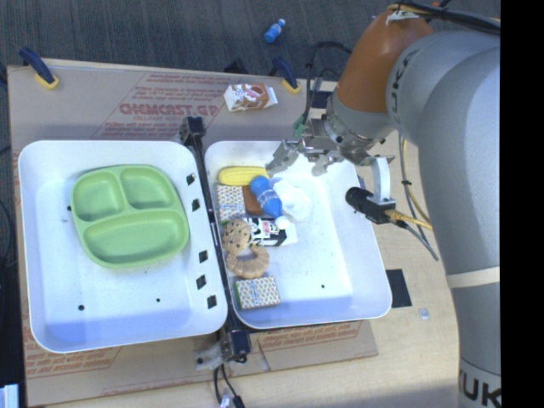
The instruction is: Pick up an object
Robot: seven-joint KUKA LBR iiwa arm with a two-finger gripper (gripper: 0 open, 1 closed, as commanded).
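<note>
Camera view: arm [425,100] above right bin [340,262]

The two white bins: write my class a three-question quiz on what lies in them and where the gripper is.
1. True or false: the green plate lies in the left bin.
2. Which item lies nearest the right bin's front wall? A) yellow banana B) checkered packet C) blue bottle
3. Fill in: the gripper hovers over the right bin's ____ end, far or near.

Key: 1 true; 2 B; 3 far.
</note>
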